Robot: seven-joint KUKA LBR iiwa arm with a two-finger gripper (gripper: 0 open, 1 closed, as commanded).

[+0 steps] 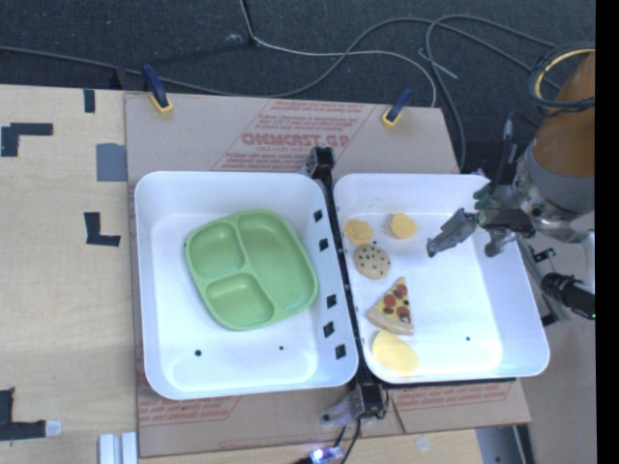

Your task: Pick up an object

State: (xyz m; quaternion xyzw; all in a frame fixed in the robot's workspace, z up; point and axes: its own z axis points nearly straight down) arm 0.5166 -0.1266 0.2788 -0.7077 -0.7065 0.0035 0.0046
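Yellow piece [394, 353] lies well apart from the claw [468, 235].

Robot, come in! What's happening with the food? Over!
Gripper over right bin, jaws open, holding nothing. Cookie, pizza lying untouched. Nothing blocking.

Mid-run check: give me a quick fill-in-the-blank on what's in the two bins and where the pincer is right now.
1. The green divided plate lies in the ____ bin.
2. The pizza slice lies between the chocolate-chip cookie and the pale ____ piece nearest the camera.
3. The pincer hovers over the ____ bin, reaching in from its right side.
4. The plate has ____ compartments.

Missing words: left; yellow; right; three
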